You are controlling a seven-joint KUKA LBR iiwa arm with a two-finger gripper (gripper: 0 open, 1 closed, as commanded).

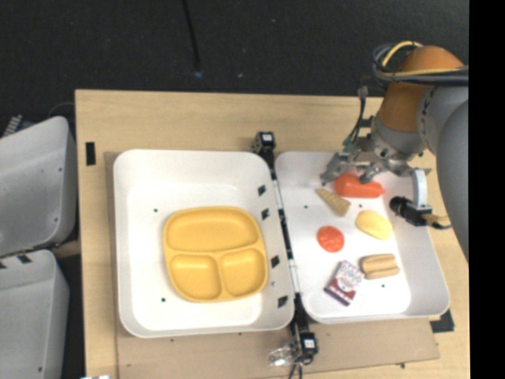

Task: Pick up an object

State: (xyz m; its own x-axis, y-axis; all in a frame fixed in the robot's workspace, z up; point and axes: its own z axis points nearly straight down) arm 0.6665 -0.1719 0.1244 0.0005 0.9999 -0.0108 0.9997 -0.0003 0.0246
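My jaws [353,166] hang over the far edge of the right bin [422,290], directly above the orange-red piece [358,186], which lies lengthwise along that edge; whether they're open, I can't tell

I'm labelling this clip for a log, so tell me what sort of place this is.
Probably a robot test bench for grasping trials, not a kitchen. A wooden bench bears two white bins; the right bin holds toy food, the left bin holds a yellow divided tray, and the gripper reaches in.
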